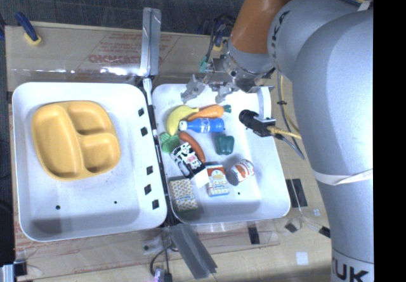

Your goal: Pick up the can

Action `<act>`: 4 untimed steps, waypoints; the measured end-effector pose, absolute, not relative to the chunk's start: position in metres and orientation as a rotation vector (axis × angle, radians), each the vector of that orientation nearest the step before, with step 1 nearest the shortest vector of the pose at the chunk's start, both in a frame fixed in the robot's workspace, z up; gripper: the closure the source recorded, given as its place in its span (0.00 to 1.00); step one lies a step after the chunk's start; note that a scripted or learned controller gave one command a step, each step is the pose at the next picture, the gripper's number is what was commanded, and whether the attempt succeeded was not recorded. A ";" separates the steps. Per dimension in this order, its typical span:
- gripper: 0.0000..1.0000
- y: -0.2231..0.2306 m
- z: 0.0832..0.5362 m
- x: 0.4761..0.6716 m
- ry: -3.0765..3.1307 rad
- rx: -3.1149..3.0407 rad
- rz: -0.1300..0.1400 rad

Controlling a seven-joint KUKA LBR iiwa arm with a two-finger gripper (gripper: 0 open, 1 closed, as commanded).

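Toward the front right of the right-hand bin (pixel 273 201), the can (pixel 240 171) lay on its side, well apart from my claw (pixel 208 92). My arm (pixel 317 71) reached in from the view's right and bent down over that bin's far edge, so the claw hung above the back of the pile, nearest the carrot (pixel 208 111). Its fingers (pixel 193 90) stood apart with nothing between them.

The can was short, with a grey round end turned toward the bin's middle and a red and white label around its side. It lay just beside a small orange and white box (pixel 217 181).

I counted one can. Around it were one green pepper (pixel 223 143), one blue bottle (pixel 206 125), one carrot, one banana (pixel 176 120), one red sausage (pixel 193 144) and one cow-spotted carton (pixel 187 159). A second, patterned box (pixel 183 193) sat at the front left corner, making two boxes. One small green piece (pixel 168 142) lay against the left wall; I could not tell what it was.

Beside it, the left bin (pixel 25 211) held one yellow tray (pixel 76 138) with three hollows.
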State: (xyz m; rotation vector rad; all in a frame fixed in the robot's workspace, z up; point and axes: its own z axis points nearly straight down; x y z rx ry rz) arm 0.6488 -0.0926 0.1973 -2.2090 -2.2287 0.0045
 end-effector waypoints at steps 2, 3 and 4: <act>0.00 -0.186 0.168 0.510 -2.048 -2.378 0.005; 0.00 -0.207 0.096 0.514 -1.849 -2.546 -0.004; 1.00 -0.207 0.104 0.513 -1.852 -2.539 0.001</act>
